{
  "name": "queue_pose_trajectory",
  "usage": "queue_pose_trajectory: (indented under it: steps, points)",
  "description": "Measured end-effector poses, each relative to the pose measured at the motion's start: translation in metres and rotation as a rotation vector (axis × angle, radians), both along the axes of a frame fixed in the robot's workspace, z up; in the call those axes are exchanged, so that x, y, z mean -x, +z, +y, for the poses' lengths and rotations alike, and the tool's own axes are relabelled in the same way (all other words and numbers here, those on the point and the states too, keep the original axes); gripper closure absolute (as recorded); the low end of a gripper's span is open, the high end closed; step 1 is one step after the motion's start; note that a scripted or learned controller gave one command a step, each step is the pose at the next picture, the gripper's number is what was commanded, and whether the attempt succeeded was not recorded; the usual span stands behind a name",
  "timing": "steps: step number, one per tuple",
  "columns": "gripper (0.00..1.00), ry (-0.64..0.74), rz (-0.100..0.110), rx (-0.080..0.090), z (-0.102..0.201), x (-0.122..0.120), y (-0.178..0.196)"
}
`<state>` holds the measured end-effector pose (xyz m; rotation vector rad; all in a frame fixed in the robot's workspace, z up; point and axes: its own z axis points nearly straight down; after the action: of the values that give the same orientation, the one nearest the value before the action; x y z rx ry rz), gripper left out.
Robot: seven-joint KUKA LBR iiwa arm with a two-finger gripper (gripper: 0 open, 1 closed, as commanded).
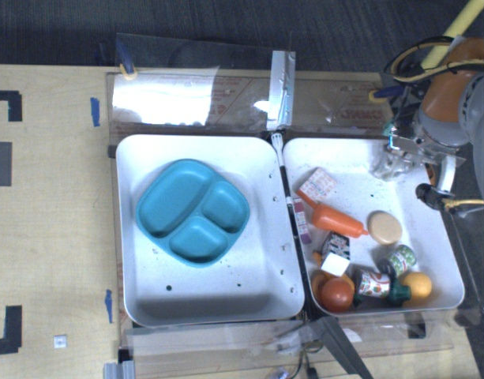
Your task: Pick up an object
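My gripper (392, 166) hovers over the back right corner of the right bin (451, 247), open with nothing between its fingers. Below it in that bin lie several small things: an orange carrot (337, 220), a pale patterned box (317, 184), a tan round disc (384, 227), a green-and-white can (400, 258), an orange ball (418, 285), a red tomato (336, 292) and a small dark bottle (378, 286). The gripper is apart from all of them, nearest to the disc and the box.
The left bin (139, 290) holds a blue divided plate (193, 210). A metal divider (282, 85) stands behind the seam between the bins. Cables and the grey-and-orange arm (451, 101) crowd the back right.
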<state>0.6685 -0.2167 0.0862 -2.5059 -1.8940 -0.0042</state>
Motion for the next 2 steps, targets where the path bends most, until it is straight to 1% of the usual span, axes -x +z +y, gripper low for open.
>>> queue_pose_trajectory:
  steps: [1, 2]
  points:
    - [1.00, -0.140, 0.000, 0.000, 0.0011, 0.0006, -0.0001]
    - [1.00, -0.218, 0.001, 0.000, 0.0017, 0.0011, -0.0004]
